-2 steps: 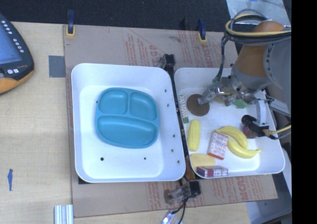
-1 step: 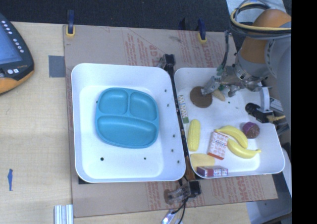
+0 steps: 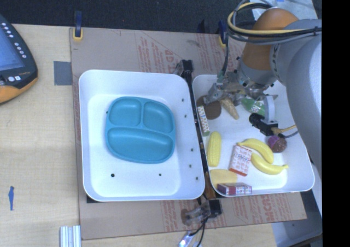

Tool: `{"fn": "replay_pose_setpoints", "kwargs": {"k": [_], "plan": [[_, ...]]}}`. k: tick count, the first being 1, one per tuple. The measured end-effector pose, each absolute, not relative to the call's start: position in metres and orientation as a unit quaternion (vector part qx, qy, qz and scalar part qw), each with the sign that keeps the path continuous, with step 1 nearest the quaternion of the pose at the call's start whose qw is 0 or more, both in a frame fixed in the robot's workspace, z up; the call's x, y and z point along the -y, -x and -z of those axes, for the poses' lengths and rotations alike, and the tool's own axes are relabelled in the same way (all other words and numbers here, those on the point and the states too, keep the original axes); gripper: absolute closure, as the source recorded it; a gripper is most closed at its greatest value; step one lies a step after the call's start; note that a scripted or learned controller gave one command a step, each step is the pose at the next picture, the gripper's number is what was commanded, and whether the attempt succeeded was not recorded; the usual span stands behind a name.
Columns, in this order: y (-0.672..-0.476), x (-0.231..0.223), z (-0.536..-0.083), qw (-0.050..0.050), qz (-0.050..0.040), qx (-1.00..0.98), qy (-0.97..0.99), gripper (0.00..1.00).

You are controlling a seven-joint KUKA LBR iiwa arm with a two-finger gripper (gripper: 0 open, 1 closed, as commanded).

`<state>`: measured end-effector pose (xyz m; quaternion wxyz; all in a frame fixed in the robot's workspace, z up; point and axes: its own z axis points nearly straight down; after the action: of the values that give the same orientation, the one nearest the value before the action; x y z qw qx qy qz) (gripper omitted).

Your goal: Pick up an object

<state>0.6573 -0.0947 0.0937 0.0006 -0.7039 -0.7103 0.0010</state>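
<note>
Lying nearest in the right bin (image 3: pixel 306 184): banana (image 3: pixel 263 157), corn cob (image 3: pixel 214 148), small carton (image 3: pixel 241 159). Looking light, stiff, slick, so gripping the corn cob across its middle. Hovering farther back over clutter: gripper (image 3: pixel 232 94), jaws' state impossible to tell.

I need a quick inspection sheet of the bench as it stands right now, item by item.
Surface: wooden bench under a cardboard sheet; two shallow white bins, left bin and right bin.
Job's things: right bin holds a yellow corn cob, yellow banana, red-and-white packet, purple round fruit, brown lump.
Clutter: blue divided tray in the left bin.
Gripper: two-finger gripper low over the right bin's far end; grasp cannot be told.
Cables: yellow and black loop on the arm.
Surroundings: handheld pendant at left.
</note>
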Motion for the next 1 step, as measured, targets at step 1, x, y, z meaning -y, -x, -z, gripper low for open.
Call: {"fn": "replay_pose_setpoints", "kwargs": {"k": [1], "plan": [[-0.6573,0.1162,-0.0934,0.0,0.0001,0.708,0.706,0.0]]}}
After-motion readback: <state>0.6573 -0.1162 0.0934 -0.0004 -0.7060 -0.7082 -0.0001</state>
